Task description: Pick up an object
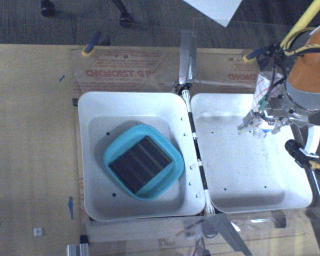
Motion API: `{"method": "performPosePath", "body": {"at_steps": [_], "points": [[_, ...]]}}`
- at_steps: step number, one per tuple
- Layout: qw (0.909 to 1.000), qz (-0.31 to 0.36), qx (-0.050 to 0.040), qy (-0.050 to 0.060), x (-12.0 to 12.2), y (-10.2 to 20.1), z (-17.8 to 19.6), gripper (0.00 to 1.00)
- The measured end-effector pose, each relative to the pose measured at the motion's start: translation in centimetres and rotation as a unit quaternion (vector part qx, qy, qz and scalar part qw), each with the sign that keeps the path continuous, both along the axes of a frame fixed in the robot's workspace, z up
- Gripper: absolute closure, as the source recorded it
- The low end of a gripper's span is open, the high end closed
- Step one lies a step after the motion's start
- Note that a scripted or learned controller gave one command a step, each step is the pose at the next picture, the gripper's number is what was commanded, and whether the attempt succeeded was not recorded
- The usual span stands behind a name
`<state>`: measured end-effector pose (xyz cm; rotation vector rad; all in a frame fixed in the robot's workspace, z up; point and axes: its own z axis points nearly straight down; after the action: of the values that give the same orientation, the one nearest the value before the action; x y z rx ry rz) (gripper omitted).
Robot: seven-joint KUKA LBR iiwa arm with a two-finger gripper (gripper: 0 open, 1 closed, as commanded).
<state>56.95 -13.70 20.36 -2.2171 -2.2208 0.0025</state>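
One blue dish, left bin, long axis diagonal.

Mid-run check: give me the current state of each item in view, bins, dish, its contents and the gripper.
Left bin: holds the blue dish.
Blue dish: upright, lying at a slant in the left bin.
Dark ridged block: resting inside the blue dish.
Right bin: floor bare under the arm.
Gripper: above the right bin's upper right area, nothing seen between its fingers.
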Motion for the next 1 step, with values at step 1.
{"method": "performPosePath", "body": {"at_steps": [1], "points": [[0.9999, 0.015, -0.0015, -0.002, 8.33, -6.58, -5.93, 0.0]]}}
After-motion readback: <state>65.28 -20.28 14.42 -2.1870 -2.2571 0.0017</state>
